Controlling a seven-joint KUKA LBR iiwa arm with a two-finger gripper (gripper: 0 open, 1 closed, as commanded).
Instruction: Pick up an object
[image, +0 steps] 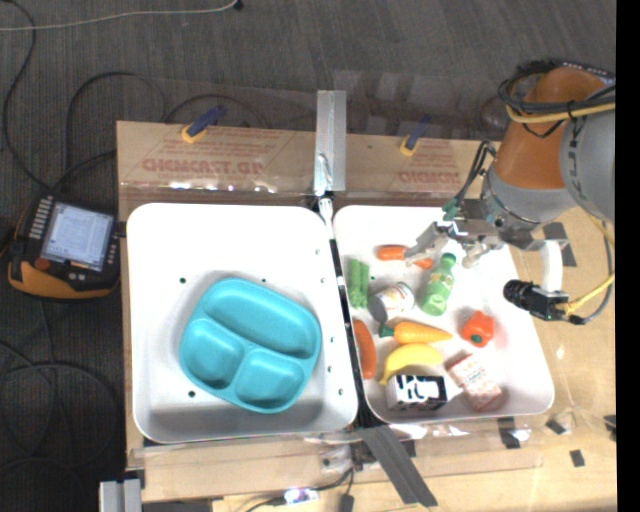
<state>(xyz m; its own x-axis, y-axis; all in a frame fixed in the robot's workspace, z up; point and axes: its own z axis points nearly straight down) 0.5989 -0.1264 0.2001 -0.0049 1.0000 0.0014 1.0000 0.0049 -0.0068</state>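
Note:
The right bin (520, 300) holds a heap of toy food. In it I see a green bottle (438, 284), a small carrot (392, 252), a green pod (356, 281), a can (394, 300), a larger carrot (421, 331), a banana (413, 358), a red pepper (478, 327), a pink carton (474, 380) and a black-and-white box (420, 391). My gripper (449, 242) hangs over the bin's back part, just above the top of the green bottle. It is open, with nothing between its fingers.
The left bin (160, 240) holds a blue divided plate (252, 342). An upright metal post (330, 140) stands behind the wall between the bins. A black cable plug (528, 296) hangs off the arm at the right bin's right side. A pendant (70, 245) lies left of the bench.

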